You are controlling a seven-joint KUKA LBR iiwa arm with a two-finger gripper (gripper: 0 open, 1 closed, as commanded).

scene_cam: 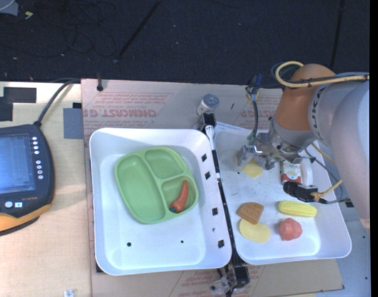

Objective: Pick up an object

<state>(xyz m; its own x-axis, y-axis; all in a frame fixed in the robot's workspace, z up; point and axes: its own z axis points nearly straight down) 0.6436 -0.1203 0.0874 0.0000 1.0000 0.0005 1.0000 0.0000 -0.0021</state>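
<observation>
The tool (pixel 255 159) hangs low in the right bin (pixel 337 246), directly over a pale yellow piece (pixel 253 170); its grip state cannot be told.

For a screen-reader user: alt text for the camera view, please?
A grey robot arm's gripper hangs over a pale yellow piece in the right bin, which also holds toy corn and three other small foods. The left bin holds a green divided plate with a red-orange piece.

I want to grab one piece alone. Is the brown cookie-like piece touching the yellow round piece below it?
Touching. The camera view shows the brown cookie-like piece overlapping the top edge of the yellow round piece in the right bin, no white gap between them.
</observation>
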